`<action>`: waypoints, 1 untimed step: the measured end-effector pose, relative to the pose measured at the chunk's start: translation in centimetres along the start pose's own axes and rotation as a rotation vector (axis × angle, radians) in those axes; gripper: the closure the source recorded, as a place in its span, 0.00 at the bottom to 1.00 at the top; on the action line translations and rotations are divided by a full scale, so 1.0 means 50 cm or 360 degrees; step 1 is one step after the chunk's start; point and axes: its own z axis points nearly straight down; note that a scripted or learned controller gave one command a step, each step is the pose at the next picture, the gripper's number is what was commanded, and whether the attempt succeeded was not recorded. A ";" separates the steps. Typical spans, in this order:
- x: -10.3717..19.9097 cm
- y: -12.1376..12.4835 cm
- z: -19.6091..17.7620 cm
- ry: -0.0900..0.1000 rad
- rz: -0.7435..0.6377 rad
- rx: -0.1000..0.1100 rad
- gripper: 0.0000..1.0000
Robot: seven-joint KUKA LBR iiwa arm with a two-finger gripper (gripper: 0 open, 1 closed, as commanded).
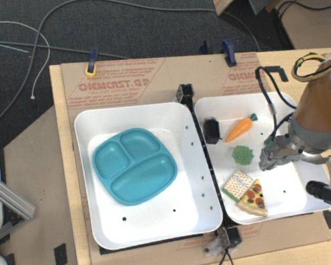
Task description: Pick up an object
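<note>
White plastic forms both shallow bins on the cardboard-topped table [70, 167]. The left bin [97, 211] carries a teal divided plate [135, 165] lying flat near its middle. The right bin [288, 198] carries a toy carrot [239, 128] near its far side, a small black block [211, 130] just left of the carrot by the bin's left wall, a green toy broccoli [243, 154] in the middle, and a toy pizza slice [253, 198] touching a patterned square piece [237, 185] near the front edge. The arm reaches in from the right, and its gripper [268, 158] hangs over the right bin, just right of the broccoli and apart from it. The carrot lies beyond the gripper, to its upper left; the pizza slice lies nearer the front, below it. Whether the gripper is wide or narrow cannot be told from this slant.
</note>
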 end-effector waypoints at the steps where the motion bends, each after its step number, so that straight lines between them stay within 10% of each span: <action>1: 0.016 -0.010 -0.104 -0.0004 -0.0005 -0.0008 1.00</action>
